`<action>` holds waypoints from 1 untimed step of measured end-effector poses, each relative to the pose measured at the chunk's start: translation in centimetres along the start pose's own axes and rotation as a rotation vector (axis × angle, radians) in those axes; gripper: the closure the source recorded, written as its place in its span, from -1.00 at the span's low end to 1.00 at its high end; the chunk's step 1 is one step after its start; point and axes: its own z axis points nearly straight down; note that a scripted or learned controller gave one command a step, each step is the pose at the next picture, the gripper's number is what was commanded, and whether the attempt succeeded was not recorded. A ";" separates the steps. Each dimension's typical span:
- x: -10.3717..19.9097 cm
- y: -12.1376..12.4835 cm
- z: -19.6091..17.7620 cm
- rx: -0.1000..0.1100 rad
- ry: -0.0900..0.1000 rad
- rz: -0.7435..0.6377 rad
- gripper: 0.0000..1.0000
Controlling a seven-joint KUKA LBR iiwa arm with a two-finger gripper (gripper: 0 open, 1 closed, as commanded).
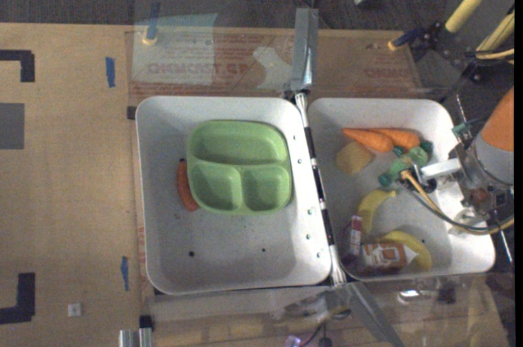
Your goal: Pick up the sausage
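Note:
The sausage [186,186] is a short orange-red piece lying in the left bin [155,174], tucked against the left side of a green divided plate [239,166] and partly hidden under the plate's rim. My gripper [476,197] hangs over the right side of the right bin [470,251], far to the right of the sausage, with cables looping beneath it. Nothing shows between it and the sausage apart from the plate and the divider between the bins.
The right bin holds two carrots [377,140], a pale yellow lump [355,157], a green toy [404,164], two bananas [373,206], an orange carton [382,255] and a small dark packet [355,235]. A metal divider [315,174] runs between the bins.

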 end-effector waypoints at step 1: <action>-3.5 -1.1 1.1 -0.002 0.016 0.029 -1.00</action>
